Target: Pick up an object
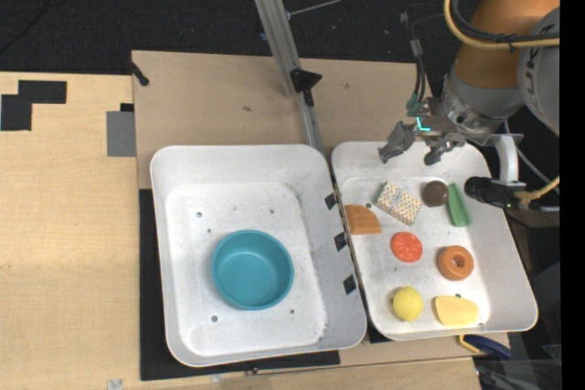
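One yellow wedge [454,310], one lemon [408,303], one doughnut [454,262], one tomato [406,247] — claw [416,148] above, fingers apart, empty

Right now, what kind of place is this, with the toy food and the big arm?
Probably a robot testing lab. A grey and orange robot arm reaches over two white bins on a bench. The right bin holds toy food like a doughnut and a lemon; the left holds a teal bowl.
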